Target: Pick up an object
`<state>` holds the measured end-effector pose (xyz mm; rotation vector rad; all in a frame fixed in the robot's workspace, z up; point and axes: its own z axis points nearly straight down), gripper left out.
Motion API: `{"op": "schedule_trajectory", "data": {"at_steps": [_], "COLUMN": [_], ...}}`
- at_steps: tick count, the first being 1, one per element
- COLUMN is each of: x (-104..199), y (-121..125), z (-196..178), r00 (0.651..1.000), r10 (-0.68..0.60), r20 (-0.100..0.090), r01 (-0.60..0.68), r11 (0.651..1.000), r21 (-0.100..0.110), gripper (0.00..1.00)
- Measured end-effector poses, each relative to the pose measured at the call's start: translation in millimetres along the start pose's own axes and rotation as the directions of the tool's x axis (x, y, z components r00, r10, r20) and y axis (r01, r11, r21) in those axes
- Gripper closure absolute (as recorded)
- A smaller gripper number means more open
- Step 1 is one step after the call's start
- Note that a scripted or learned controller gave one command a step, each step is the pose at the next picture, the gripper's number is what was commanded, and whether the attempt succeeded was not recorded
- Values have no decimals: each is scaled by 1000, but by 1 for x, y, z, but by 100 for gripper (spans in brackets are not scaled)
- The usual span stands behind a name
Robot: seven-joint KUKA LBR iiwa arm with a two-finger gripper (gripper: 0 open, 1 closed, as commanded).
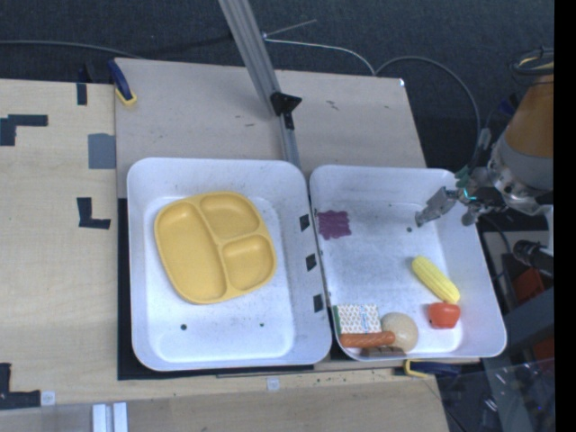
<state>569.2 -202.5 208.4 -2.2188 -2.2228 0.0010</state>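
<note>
My gripper (451, 211) hangs over the upper right part of the right bin (378, 187), open, with nothing between its fingers (433, 208). Below it in the same bin lies a yellow corn cob (436, 279), and a small red tomato-like piece (443, 315) sits just under the corn. Along the bin's front edge are a beige round piece (401, 329), a red-orange sausage-shaped piece (367, 339) and a patterned packet (357, 317). A flat purple piece (334, 224) lies near the bin's left wall.
The left bin (162, 331) holds a yellow divided plate (214, 245). A metal pole (252, 43) slants down to the seam between the bins. Cables run across the dark floor behind the bench.
</note>
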Motion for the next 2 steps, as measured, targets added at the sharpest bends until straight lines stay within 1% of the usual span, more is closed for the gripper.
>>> {"op": "schedule_trajectory", "data": {"at_steps": [1,2], "x": [-8,-4], "y": [80,105], "z": [-117,-168], "r00": [1000,1000], "r10": [-2,-1], "r20": [4,3], "r01": [2,1], "r11": [1000,1000], "r21": [-11,-7], "gripper": [0,0]}}
